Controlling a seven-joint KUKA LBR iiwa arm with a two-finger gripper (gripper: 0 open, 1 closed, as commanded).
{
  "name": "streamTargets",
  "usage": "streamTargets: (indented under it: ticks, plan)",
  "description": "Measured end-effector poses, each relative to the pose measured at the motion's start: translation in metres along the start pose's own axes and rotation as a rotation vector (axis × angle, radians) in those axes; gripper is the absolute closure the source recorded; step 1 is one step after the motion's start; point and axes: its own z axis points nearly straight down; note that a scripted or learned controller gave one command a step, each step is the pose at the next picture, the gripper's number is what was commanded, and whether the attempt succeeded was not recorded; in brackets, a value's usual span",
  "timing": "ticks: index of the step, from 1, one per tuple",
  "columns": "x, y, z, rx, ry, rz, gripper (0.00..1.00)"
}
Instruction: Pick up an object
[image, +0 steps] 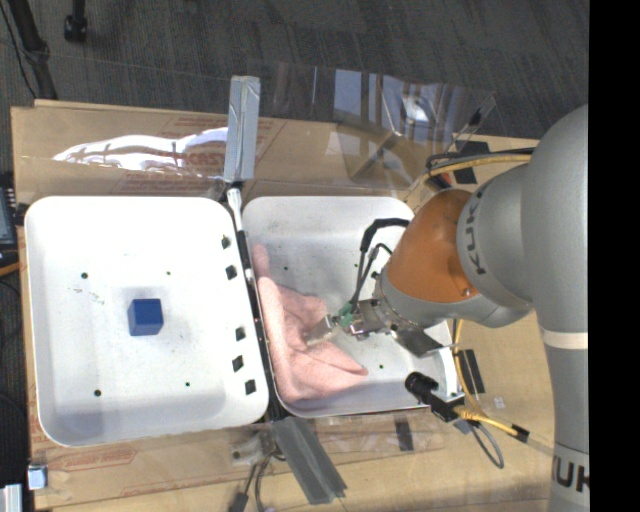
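While low over pink cloth (300, 345) by right bin (330, 215) left wall, gripper (325, 330): finger state indiscernible. No lift evident; pick pending. Blue cube (146, 316) untouched, left bin (60, 220).

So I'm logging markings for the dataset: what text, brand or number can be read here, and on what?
"KU", part of a cut-off word, on the grey arm above the orange band.
"KU" again on the arm's base, at bottom right.
Red print on the cardboard: too glared to read.
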Motion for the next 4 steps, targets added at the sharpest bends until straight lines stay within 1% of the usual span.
streamTargets:
  ticks: [1, 2, 3, 4]
  plan:
    - [0.029, 0.047, 0.001, 0.002, -0.001, -0.098, 0.0]
    - [0.042, 0.005, 0.001, 0.003, 0.0, -0.141, 0.0]
    - [0.022, -0.003, -0.073, 0.003, 0.0, -0.284, 0.0]
    - [0.041, 0.056, 0.001, 0.005, 0.0, -0.204, 0.0]
